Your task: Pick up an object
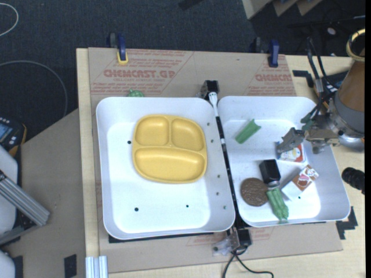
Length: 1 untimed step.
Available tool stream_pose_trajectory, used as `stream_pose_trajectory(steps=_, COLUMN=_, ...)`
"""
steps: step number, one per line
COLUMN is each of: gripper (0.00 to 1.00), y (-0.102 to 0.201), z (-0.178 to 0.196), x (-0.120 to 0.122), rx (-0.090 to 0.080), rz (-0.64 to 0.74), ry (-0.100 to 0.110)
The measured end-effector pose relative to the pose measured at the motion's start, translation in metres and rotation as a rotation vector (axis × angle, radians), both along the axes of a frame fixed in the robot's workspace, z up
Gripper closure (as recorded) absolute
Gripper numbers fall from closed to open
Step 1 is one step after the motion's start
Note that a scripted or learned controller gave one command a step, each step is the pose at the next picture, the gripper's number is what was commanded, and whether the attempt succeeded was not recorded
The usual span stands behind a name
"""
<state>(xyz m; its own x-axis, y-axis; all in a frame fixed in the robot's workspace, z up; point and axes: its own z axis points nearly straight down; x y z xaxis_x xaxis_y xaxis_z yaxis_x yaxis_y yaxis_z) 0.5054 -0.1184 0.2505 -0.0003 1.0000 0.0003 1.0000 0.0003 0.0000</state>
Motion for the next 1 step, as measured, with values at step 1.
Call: stream_pose_trajectory(steps=1, gripper=0.00, y=0.0676, z=0.1063, x=-0.0235, rx=0.001, rz=0.009, ry=-0.012)
